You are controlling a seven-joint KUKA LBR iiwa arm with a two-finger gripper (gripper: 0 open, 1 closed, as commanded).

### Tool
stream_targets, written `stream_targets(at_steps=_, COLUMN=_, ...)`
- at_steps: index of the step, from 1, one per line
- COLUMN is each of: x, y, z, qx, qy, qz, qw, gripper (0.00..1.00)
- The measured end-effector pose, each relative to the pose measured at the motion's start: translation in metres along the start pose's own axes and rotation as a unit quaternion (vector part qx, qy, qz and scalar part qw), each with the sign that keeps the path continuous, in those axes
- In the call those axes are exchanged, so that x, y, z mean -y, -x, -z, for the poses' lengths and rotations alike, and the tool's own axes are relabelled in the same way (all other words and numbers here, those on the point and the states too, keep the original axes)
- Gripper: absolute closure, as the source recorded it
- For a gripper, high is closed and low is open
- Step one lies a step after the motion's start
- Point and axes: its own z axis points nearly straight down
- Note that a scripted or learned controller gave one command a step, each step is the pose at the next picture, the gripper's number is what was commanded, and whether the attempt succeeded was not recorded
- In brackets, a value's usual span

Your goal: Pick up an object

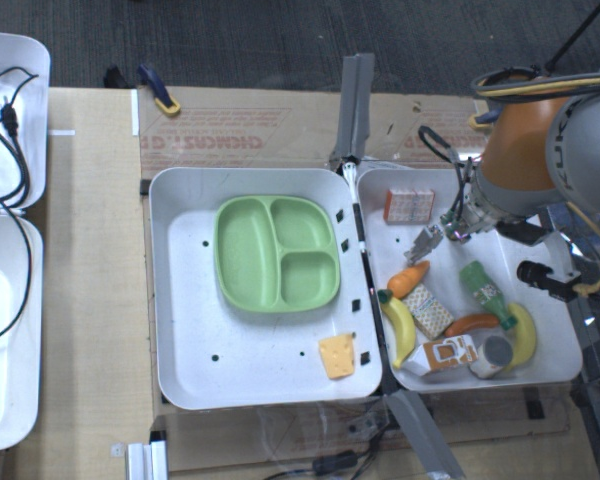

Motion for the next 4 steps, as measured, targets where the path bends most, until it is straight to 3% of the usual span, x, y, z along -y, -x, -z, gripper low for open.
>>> stream_targets(at_steps=1, x=0.068, y=-0.048, z=-0.001, qx=-0.001, qy=-0.001, qz=-0.012, qw=0.9999, gripper=0.0)
stream_targets(at_steps=2, x=0.068, y=-0.047, z=0.006, qx=-0.001, qy=-0.002, qz=-0.014, qw=0.9999, gripper=1.0)
stream_targets(at_steps=3, x=0.068, y=-0.047, z=0.006, qx=-0.001, qy=-0.002, qz=-0.014, qw=0.9999, gripper=0.0)
stream_targets(at_steps=4, x=0.11, y=-0.079, z=0.001, qx=0.001, qy=0.003, qz=0.052, qw=0.9987, gripper=0.0)
